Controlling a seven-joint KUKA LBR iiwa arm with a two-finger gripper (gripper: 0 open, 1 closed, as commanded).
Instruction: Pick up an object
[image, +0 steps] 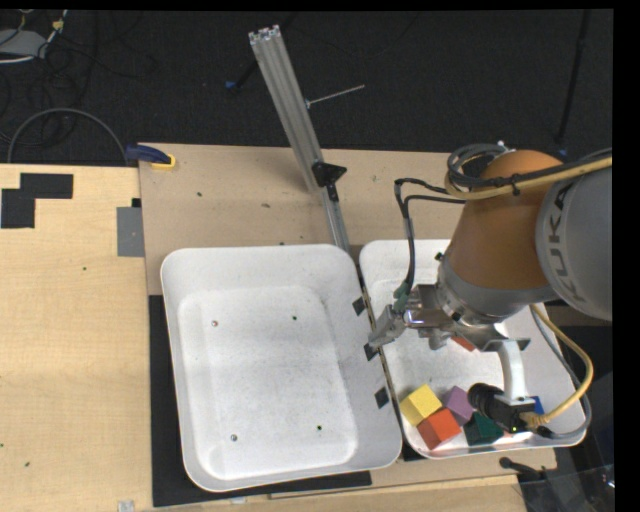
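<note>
Right bin (385, 262): yellow block (422, 402), red block (438, 428), purple and green pieces huddle in the near corner. Gripper (385, 335) hangs above; grip state indeterminable.

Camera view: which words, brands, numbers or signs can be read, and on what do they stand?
"KUKA": partly legible dark vertical lettering on the grey arm casing, cut off at the edge.
Nothing else is readable: the white plastic bins and coloured blocks show no lettering.
</note>
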